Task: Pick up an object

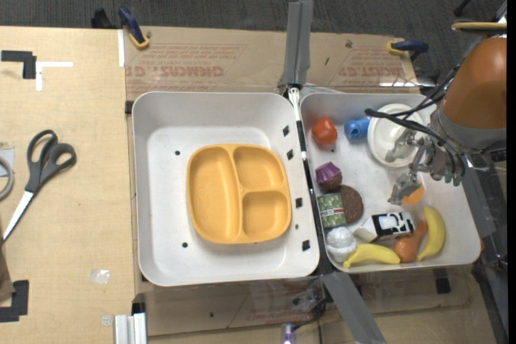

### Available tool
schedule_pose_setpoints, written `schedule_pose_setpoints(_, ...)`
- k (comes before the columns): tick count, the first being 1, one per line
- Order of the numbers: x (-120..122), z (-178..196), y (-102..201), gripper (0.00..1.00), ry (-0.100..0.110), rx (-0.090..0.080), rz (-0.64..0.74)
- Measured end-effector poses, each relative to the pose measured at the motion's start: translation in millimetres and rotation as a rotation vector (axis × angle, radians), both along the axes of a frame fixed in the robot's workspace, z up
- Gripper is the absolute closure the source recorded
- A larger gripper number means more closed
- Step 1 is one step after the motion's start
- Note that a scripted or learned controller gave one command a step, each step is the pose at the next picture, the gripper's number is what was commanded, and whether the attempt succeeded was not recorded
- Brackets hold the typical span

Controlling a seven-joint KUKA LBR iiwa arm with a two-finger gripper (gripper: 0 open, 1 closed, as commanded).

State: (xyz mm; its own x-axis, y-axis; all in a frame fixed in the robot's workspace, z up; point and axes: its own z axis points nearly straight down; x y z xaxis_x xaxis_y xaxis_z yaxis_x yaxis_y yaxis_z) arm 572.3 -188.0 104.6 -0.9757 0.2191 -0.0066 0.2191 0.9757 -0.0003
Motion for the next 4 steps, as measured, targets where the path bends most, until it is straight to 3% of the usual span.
schedule_pose_setpoints(1,-60.7,-10.1,-12.0,0.0,-0.003,-0.001,0.007)
schedule_pose_setpoints(2,-58.7,-0.2,-10.9,1.0,-0.006,-0.003,0.011)
schedule_pose_setpoints(3,-23.1,-12.6,55.5,1.0,0.003,0.002,-0.037)
schedule_pose_setpoints(4,-43.4,191.3,-33.7,1.0,0.004,0.0,0.095)
